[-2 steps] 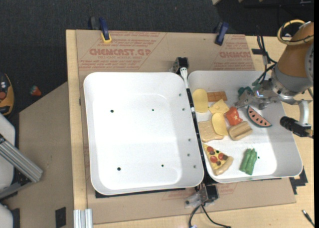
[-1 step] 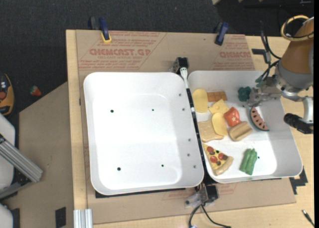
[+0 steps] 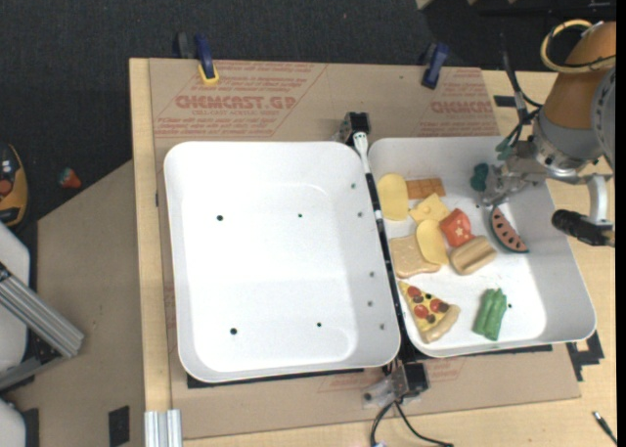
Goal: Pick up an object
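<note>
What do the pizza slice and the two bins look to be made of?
Triangular toy pizza slice: likely moulded plastic, with flat painted-looking toppings. Two shallow white bins: probably thin formed plastic, smooth with rounded corners and a faint sheen.

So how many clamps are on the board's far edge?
2. A blue and yellow clamp near the far left corner, and a blue clamp further right along that edge. Others could be hidden.

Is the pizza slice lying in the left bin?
No, the pizza slice lies in the right bin, near its front left corner, beside the green vegetable.
</note>
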You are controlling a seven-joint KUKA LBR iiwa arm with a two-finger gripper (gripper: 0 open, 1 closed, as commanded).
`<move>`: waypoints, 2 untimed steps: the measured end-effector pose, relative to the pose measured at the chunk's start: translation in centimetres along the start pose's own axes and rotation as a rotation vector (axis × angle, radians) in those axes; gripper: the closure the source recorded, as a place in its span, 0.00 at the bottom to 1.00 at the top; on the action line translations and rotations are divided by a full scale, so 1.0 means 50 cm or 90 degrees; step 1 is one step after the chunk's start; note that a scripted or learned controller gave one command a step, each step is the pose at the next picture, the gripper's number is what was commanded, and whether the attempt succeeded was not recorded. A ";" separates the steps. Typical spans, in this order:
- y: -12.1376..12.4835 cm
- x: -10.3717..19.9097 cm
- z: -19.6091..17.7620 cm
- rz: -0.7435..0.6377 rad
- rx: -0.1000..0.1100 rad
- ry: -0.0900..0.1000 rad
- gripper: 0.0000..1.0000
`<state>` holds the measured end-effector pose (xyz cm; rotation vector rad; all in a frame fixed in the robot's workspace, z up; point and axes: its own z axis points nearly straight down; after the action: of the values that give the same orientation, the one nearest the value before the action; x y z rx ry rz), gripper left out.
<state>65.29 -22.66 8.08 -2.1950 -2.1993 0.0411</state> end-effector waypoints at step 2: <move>0.005 0.018 0.001 0.003 0.005 -0.001 1.00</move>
<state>65.53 -21.77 8.03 -2.1969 -2.1908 0.0527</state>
